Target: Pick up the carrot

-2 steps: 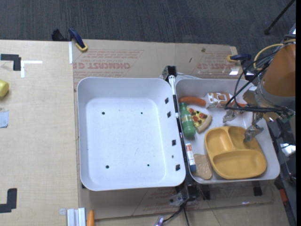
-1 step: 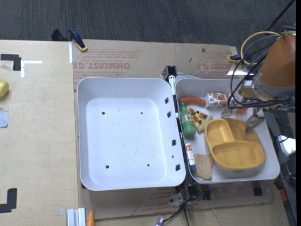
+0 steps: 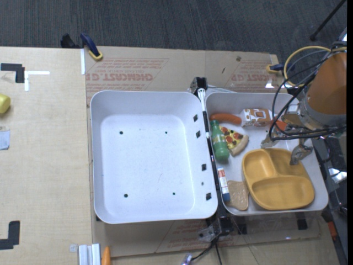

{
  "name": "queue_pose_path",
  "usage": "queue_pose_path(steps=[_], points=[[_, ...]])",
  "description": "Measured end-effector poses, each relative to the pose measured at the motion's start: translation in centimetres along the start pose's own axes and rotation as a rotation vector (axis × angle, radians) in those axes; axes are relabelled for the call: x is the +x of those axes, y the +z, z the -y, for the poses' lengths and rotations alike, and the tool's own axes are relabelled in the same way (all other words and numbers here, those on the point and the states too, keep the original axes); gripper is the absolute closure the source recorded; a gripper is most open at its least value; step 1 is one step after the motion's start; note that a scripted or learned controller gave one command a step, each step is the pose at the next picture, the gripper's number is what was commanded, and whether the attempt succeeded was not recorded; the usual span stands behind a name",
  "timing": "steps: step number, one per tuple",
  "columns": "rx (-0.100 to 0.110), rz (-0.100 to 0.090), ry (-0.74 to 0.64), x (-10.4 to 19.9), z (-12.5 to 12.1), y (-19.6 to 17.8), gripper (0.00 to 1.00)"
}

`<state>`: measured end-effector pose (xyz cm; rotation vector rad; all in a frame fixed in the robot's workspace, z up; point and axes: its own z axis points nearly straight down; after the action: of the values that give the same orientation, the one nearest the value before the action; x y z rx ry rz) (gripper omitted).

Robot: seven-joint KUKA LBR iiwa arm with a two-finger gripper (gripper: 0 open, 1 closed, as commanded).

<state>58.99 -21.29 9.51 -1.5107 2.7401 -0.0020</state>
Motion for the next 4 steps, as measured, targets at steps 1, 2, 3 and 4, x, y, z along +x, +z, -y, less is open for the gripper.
queue_pose_path(steps=[1,2,3,4], points=[[-0.021,0.036,-0.430,-4.0,2.8,0.3,0.00],[-0.015,0.016,-0.235,-0.7,-0.3,0.2,0.00],[-0.004,0.008,-0.040,-3.2,5.2,0.0,0.00],[-0.011,0.006,-0.061,-0.3,0.5,0.0,0.00]])
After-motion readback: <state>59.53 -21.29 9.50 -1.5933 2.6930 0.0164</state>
